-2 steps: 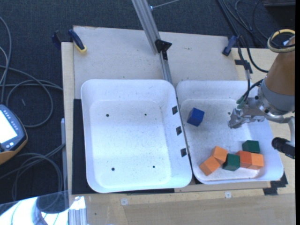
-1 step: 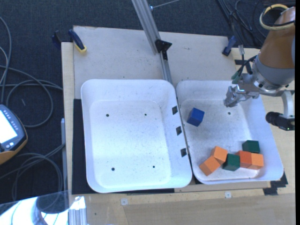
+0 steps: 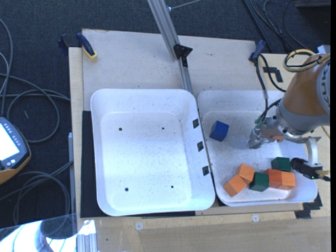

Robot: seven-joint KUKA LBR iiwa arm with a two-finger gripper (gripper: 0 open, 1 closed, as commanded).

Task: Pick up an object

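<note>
Over right bin (image 3: pixel 231 101): gripper (image 3: pixel 255 140) hangs low, arm body blocks its fingertips, so grip state can't be read. Count: one blue cube (image 3: pixel 219 130), three orange blocks (image 3: pixel 245 171), two green blocks (image 3: pixel 259 181). Blue cube sits just left of gripper, apart; cluster lies below it. Left bin (image 3: pixel 142 96) alongside.

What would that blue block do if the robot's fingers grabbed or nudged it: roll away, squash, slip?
The blue block looks flat-faced and sharp-edged, so it would probably slide or tip, not roll. Its crisp shape suggests it is stiff. It lies alone on the right bin floor, apart from the orange and green blocks, so a nudge likely disturbs nothing else.
</note>
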